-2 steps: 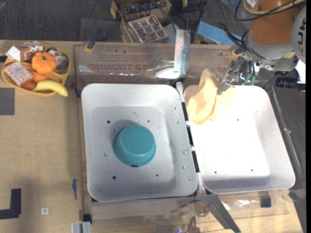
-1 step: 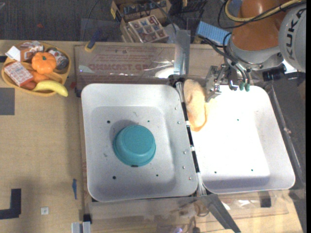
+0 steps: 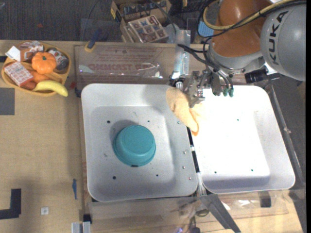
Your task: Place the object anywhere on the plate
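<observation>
Grey arm point(image 3: 286, 38), tool point(image 3: 194, 93) grasping yellow cloth point(image 3: 183, 109), hanging below, teal plate point(image 3: 135, 144) left.

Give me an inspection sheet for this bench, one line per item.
Surface: two shallow white bins, left bin and right bin, side by side on a wooden bench.
Job's things: round teal plate in the left bin; floppy pale yellow object hanging over the seam between the bins.
Clutter: basket of toy food at far left.
Grippers: gripper above the yellow object's top; grasp unclear.
Cables: yellow cable looping near the arm.
Surroundings: boxes behind the bench.
</observation>
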`<act>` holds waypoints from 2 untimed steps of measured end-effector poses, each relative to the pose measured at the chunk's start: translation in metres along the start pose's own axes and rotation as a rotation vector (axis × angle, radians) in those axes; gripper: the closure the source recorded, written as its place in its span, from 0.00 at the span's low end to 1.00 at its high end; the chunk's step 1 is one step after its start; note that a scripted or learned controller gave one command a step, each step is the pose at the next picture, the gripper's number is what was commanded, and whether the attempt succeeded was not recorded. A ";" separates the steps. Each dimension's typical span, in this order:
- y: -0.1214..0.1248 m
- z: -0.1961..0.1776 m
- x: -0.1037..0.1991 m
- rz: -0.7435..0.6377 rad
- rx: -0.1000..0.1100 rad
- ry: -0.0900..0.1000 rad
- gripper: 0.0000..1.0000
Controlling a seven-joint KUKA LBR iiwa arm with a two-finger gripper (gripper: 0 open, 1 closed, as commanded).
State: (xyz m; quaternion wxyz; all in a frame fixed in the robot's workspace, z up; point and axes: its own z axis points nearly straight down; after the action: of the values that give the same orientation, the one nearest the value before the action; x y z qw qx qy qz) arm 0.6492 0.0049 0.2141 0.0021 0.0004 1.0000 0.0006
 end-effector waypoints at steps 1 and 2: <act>0.057 -0.011 0.017 -0.006 -0.001 0.000 1.00; 0.109 -0.005 0.042 -0.006 -0.001 0.000 1.00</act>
State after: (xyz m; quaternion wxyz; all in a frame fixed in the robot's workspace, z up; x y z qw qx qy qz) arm 0.6076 0.1137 0.2194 0.0021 -0.0026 1.0000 0.0010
